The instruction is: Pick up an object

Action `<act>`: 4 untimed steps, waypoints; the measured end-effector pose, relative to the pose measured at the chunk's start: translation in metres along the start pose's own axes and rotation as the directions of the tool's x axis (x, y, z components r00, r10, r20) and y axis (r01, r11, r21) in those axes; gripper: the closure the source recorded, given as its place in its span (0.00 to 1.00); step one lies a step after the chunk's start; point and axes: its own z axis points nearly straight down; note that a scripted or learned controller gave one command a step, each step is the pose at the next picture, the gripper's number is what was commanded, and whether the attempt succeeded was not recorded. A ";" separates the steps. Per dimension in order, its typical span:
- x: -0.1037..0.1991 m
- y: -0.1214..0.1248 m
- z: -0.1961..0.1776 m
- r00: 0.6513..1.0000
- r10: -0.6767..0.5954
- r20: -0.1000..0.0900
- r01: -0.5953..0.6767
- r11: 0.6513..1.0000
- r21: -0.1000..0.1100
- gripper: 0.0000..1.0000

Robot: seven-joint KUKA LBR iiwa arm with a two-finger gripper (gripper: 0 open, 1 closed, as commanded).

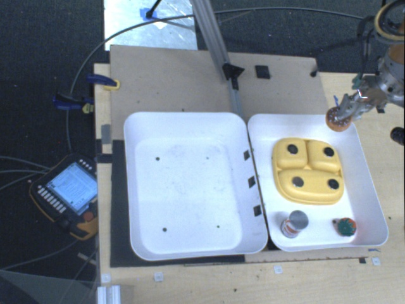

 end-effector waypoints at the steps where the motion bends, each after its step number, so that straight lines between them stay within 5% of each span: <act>1: 0.063 0.006 0.003 1.000 -0.003 -0.003 0.003 1.000 0.006 1.00; 4: 0.218 0.001 0.025 1.000 -0.003 -0.004 0.003 1.000 0.007 1.00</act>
